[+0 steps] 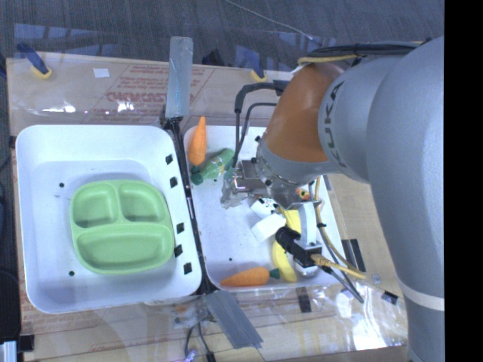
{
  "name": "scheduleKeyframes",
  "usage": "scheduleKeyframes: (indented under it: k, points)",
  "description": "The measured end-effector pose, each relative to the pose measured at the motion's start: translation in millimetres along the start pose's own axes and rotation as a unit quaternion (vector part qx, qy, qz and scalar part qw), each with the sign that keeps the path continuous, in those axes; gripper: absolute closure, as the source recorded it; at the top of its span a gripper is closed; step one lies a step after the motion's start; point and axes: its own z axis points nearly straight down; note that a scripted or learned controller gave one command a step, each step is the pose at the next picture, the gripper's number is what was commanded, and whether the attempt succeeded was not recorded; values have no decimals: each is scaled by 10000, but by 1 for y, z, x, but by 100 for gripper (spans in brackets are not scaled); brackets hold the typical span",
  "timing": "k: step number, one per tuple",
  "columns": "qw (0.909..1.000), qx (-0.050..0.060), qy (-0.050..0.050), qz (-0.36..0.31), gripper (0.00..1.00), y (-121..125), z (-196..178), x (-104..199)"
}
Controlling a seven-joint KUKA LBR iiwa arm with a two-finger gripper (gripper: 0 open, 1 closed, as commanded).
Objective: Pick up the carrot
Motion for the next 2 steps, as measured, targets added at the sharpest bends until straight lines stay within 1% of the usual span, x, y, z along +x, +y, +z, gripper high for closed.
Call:
scheduleKeyframes:
  k: [1,2]
  points:
    - [10000,-45,6,25,100,-33,-70,31]
    - [9999,-24,-4,144,100,-45,-77,26]
